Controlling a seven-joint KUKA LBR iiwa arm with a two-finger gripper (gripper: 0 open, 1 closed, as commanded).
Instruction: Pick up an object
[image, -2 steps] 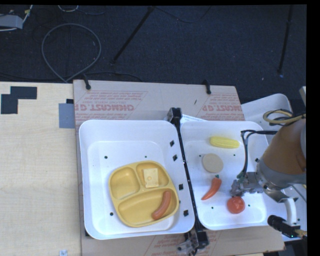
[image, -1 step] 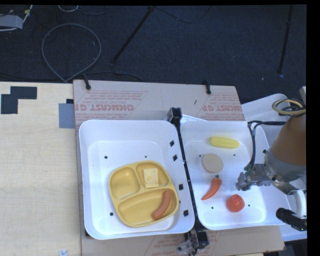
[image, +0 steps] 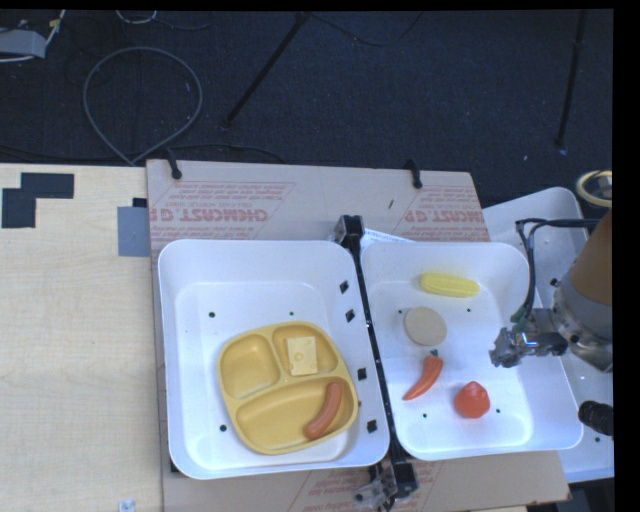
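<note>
While the arm reaches in from the side, I take the right-hand shallow white plastic bin (image: 505, 262) as my landmark for every position below.

Four loose items lie on that bin's floor, well spread, which leaves approach room around each:
- a yellow plastic corn cob (image: 449, 286) toward the far wall;
- a flat round beige disc, probably a toy cookie or bread slice (image: 425, 325), near the middle;
- a slim orange-red toy chilli pepper (image: 424, 377), tilted, just on the near side of the disc;
- a small red rounded toy, possibly a tomato (image: 472, 400), toward the near wall.

The metal two-finger gripper (image: 508, 350) sits over the bin's arm-side portion, near the wall there. I cannot tell from this view how it is set; the tip is small and dark. I see no item in it.

I judge the red rounded toy the likeliest target, since it lies nearest the gripper, just to its near side. All four items rest untouched on the bin floor, so I judge the pick not yet made.

Beyond the dividing wall, the left-hand white bin (image: 195, 275) carries a yellow compartmented plastic tray (image: 288, 389). A yellow cheese-like square (image: 301, 355) fills one small compartment; a reddish-brown toy sausage (image: 324, 410) lies in the large one. Both are well apart from the gripper.
</note>
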